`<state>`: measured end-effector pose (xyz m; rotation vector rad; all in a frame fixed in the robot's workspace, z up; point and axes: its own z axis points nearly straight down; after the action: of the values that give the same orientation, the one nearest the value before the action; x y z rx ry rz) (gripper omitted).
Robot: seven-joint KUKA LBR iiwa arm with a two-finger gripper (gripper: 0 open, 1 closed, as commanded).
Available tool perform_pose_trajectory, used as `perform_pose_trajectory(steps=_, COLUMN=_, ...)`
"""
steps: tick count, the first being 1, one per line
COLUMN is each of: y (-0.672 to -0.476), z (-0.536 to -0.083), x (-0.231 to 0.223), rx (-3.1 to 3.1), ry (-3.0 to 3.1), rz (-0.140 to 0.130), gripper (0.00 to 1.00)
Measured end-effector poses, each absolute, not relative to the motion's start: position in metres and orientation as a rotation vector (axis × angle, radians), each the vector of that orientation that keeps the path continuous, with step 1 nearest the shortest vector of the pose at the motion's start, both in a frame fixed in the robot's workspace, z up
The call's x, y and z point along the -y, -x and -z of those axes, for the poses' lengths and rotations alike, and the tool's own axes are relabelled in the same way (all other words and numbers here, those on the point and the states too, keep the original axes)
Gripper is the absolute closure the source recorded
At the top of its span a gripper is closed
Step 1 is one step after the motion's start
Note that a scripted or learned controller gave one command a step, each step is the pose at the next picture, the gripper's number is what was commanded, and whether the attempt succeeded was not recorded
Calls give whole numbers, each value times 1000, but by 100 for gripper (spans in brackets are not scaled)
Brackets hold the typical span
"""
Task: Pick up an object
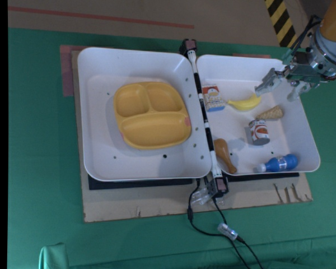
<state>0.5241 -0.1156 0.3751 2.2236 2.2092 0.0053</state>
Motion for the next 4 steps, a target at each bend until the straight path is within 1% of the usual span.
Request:
perform_pose_trajectory(steps=1, y=-513, z=-288, x=162, rx=-2207, ry=-2224, rz=-3, gripper=0)
perform_pose_trajectory(steps=2, y=-469, z=-190, x=189, rx=-2204, ry=-2220, rz=-4, gripper=0)
perform_pose_trajectory(steps=3, y=-533, z=-188, x=191, rx=-2198, ry=-2212, rz=-12, gripper=0)
perform_pose_trajectory(steps=4, y=-580, z=-187, x=190, rx=-2202, ry=-2212, rz=-10, gripper=0)
